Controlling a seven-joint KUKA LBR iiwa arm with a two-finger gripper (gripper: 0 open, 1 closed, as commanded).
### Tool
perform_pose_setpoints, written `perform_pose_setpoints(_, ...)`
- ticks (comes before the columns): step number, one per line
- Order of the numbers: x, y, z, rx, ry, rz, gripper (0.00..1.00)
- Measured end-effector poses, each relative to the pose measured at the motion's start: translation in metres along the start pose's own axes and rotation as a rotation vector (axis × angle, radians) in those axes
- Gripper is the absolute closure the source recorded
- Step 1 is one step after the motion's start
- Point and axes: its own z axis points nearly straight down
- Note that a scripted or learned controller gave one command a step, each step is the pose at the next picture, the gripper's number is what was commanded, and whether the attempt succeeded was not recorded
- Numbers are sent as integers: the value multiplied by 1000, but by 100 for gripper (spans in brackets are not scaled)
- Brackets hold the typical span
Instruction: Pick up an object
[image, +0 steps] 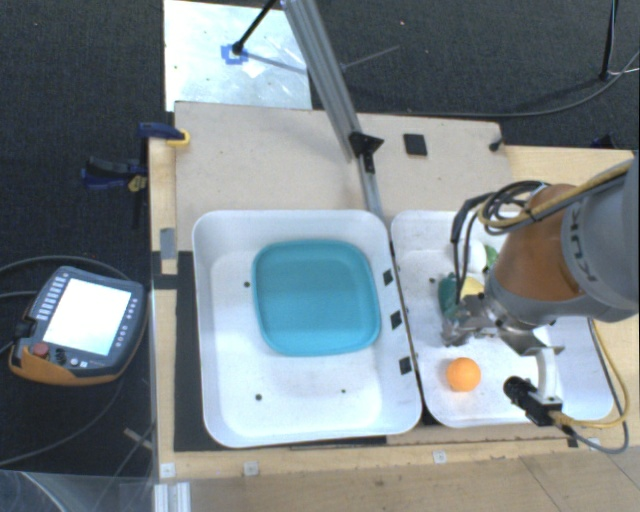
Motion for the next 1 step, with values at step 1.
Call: perform_pose_setpoints(1,-10,-3,-53,-3,-1,0,100)
